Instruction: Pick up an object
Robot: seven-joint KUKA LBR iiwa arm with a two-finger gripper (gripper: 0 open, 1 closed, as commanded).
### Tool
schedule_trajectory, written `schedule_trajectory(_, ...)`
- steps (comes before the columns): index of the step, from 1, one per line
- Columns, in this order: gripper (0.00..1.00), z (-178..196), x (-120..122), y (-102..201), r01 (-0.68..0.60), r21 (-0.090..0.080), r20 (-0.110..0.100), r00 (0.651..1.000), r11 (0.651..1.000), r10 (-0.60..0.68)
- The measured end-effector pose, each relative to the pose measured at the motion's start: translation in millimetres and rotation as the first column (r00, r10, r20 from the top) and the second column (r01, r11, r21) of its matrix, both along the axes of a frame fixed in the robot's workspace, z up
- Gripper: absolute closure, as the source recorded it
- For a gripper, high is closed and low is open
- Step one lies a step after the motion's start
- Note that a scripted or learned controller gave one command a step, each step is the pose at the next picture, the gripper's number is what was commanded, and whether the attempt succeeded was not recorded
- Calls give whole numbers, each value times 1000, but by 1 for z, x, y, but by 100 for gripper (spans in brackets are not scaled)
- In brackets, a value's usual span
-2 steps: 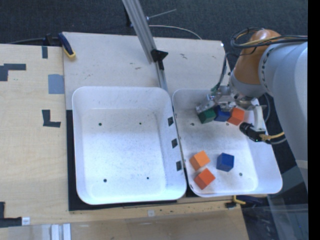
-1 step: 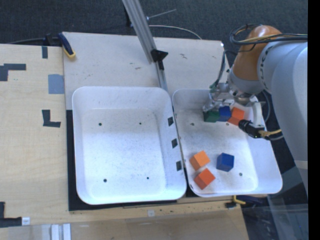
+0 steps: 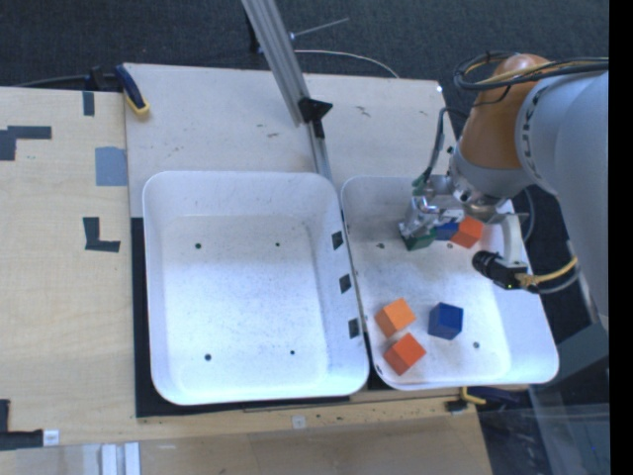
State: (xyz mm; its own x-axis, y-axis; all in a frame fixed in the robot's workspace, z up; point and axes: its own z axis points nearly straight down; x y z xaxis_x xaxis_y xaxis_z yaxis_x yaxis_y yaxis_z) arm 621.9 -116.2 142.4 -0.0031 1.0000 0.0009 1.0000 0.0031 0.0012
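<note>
My gripper [image 3: 425, 221] hangs low over the far part of the right bin [image 3: 514, 359]. Right beside its tip lie a green piece [image 3: 419, 239], a small blue piece [image 3: 446, 231] and an orange-red block [image 3: 468, 232], crowded together. Whether any of them sits between the fingers is hidden by the wrist. Nearer the front of the same bin lie an orange cube [image 3: 396, 316], a second orange-red cube [image 3: 405, 352] and a blue cube [image 3: 445, 321], all loose on the bin floor.
The left bin [image 3: 158, 206] stands beside the right one, the two sharing a wall. A metal pole [image 3: 282, 52] slants across the back of the bench. The arm's grey body and cables [image 3: 524, 270] overhang the right bin's right side.
</note>
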Motion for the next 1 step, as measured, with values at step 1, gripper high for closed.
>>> schedule_trajectory(1, 0, -3, 0, -1, 1, 0, -3, 1000, 1000, -1)
